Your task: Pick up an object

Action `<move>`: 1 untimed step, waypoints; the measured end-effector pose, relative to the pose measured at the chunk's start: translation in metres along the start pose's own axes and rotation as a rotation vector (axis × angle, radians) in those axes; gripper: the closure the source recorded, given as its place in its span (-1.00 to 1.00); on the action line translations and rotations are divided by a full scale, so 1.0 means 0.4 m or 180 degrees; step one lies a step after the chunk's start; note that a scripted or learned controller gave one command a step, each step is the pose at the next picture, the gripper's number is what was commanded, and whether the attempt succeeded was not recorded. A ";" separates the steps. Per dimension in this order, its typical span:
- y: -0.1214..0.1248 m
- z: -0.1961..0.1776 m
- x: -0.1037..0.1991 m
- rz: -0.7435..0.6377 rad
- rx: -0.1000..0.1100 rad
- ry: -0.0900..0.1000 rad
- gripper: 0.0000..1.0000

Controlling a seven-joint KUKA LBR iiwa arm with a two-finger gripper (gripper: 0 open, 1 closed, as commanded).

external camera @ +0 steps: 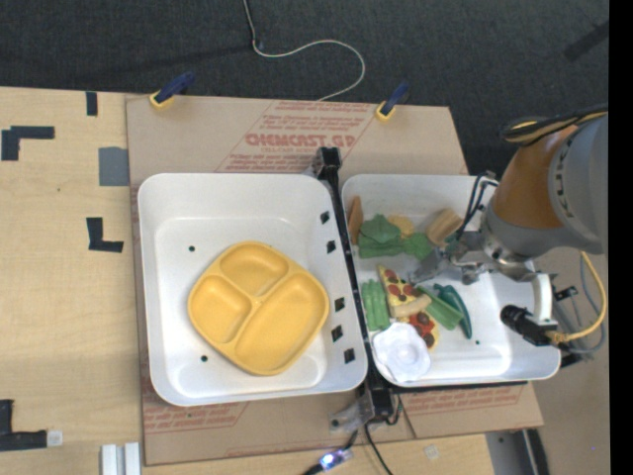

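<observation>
Over the right bin: gripper (427, 268) low among the toy food, arm reaching in from the right.
Fingers: too dark and small; cannot tell their state.
Nearest things: pizza slice (404, 293) and green pepper (452, 308), just beside the gripper.
Farther in right bin (524, 362): green lettuce piece (380, 236), white cup (402, 351).
Left bin (163, 265): yellow divided plate (258, 308).
Surface: cardboard sheet (287, 137) under both bins.
</observation>
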State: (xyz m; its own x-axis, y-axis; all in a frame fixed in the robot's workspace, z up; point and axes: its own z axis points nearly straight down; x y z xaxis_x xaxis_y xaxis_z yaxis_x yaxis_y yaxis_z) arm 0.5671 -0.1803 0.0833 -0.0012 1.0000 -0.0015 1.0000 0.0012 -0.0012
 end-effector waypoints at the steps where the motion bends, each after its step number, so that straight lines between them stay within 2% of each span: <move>1: 0.002 -0.030 0.000 0.0000 -0.0009 -0.0005 1.00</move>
State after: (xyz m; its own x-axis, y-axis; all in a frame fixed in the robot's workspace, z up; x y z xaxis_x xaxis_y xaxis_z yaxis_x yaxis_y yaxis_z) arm 0.5680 -0.1805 0.0954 -0.0013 1.0000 -0.0031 1.0000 0.0013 0.0017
